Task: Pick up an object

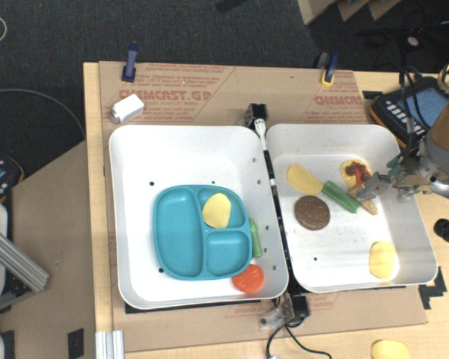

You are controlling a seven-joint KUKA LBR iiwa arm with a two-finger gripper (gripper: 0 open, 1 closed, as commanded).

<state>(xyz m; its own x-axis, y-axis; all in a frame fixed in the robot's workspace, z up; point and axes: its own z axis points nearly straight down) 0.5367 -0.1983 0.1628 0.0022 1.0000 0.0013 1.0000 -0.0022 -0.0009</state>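
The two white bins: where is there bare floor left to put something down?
Left bin: the whole far strip above the blue divided tray is bare. Right bin: bare between the brown cookie and the yellow piece at the near corner. It is crowded around the end effector, with the green stick and yellow slice.

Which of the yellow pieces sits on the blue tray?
The yellow piece in the blue tray's upper right compartment, left bin. The other two yellow pieces lie loose in the right bin.
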